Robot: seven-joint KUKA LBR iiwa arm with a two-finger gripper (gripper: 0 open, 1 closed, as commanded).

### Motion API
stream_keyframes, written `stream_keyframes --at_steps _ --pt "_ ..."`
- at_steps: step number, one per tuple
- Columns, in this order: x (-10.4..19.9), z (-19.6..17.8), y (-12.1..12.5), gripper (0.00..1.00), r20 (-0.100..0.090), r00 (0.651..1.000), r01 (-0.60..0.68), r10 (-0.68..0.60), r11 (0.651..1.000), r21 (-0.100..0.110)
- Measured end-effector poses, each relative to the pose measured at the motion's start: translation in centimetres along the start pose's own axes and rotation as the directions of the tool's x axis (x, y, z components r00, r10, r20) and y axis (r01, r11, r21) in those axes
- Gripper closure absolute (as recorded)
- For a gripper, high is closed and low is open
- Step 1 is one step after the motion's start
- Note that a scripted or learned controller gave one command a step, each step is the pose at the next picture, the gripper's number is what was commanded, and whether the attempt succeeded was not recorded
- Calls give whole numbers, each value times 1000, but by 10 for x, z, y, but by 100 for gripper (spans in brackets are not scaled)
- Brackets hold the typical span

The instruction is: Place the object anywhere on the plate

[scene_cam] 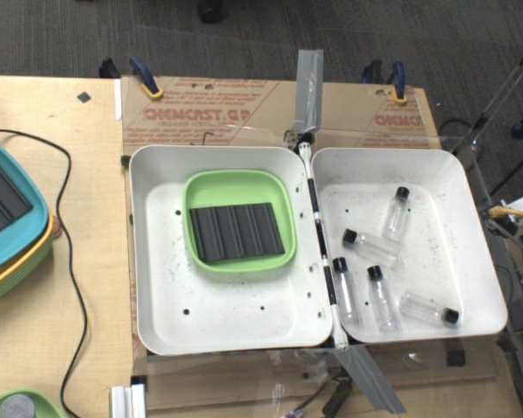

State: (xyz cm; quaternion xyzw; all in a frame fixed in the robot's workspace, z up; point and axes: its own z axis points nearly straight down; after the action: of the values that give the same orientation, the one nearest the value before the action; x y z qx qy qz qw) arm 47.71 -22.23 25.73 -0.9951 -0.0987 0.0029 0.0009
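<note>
1. The plate point(235, 181) is green. It sits in the left bin point(235, 312), near the back, with a dark ridged mat point(239, 232) lying on it.
2. The things to move are 5 clear tubes with black caps. All 5 lie flat in the right bin point(449, 233).
3. No tube is on the plate yet, so I think the step in hand is picking 1 up.
4. The back tube point(395, 216) lies on its own, apart from the walls. It looks like the easiest pick.
5. The wall tube point(343, 293) lies right beside the wall between the bins. That one looks hard to get around.
6. The middle tube point(382, 301) and the front tube point(427, 309) lie near each other, so a grab there could bump both.
7. The last tube point(372, 246) lies near the back tube's end.
8. Tubes are round and slippery. Grab across the thin middle and come straight down, or the tube may roll away.
9. Lift it high over the wall between the bins, then set it down low on the mat.
</note>
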Motion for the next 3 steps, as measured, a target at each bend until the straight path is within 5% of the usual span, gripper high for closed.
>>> stream_keyframes --at_steps 2,3 --pt "0 -33 0 0 -1 1000 6 -6 1000 -2" --pt "0 -15 0 0 1 1000 1 -1 1000 0"
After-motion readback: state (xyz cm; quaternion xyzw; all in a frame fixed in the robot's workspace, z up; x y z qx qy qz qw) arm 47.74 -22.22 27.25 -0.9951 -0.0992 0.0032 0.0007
